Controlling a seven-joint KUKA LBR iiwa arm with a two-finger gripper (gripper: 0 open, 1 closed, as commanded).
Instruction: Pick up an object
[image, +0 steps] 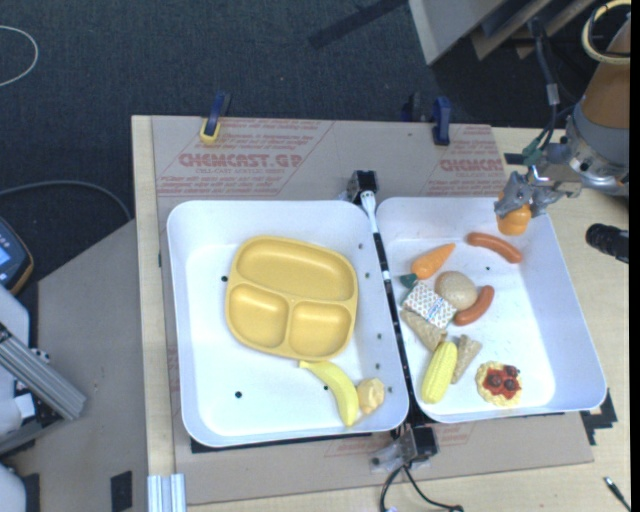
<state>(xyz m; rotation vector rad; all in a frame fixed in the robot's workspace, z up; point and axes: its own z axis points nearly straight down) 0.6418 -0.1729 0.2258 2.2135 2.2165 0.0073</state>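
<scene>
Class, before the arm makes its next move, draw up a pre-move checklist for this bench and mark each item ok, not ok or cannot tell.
1. Two-finger gripper over the right white bin: ok.
2. Small orange round object between the fingers: ok.
3. Object lifted clear of the bin floor: cannot tell.
4. Red sausage apart from the gripper: ok.
5. Yellow divided plate lies flat in the left white bin: ok.

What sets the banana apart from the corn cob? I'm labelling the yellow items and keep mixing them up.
The banana lies in the left bin, just below the yellow plate; the corn cob lies in the right bin among other toy food. The banana is curved and smooth; the corn cob is straight, stubby and looks ridged. Both are yellow and lie flat near the divider.
</scene>
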